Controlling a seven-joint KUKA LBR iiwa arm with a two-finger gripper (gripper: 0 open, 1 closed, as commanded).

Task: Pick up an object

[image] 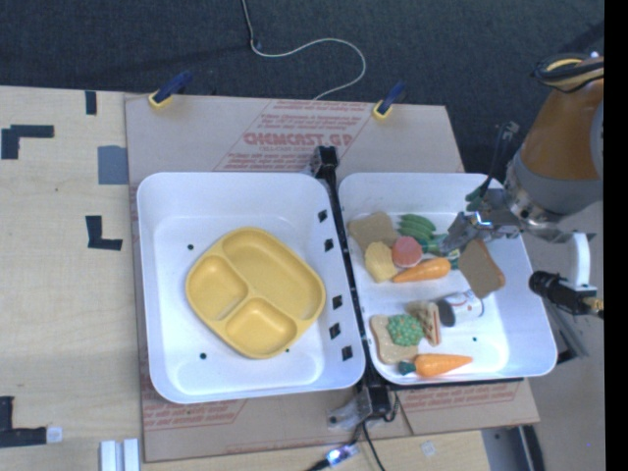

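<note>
We cannot tell our tool's [459, 235] state; just below it the carrot [422, 272] touches the tomato [407, 251], so closing could nudge both away.

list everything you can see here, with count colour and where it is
bins: 2, white, side by side on the bench
divided plate: 1, yellow, left bin
carrots: 2, orange, right bin, one mid, one at the near edge
broccoli: 1, green, right bin, on a tan slice
red round food: 1, right bin, beside a yellow piece
green pods: 1 bunch, right bin, far side
brown slices: 2, right bin
clamps: 2, blue and yellow, far board edge
cable: 1, white, dark floor
arm: 1, grey and orange, from the right
end effector: 1, over the right bin
</note>
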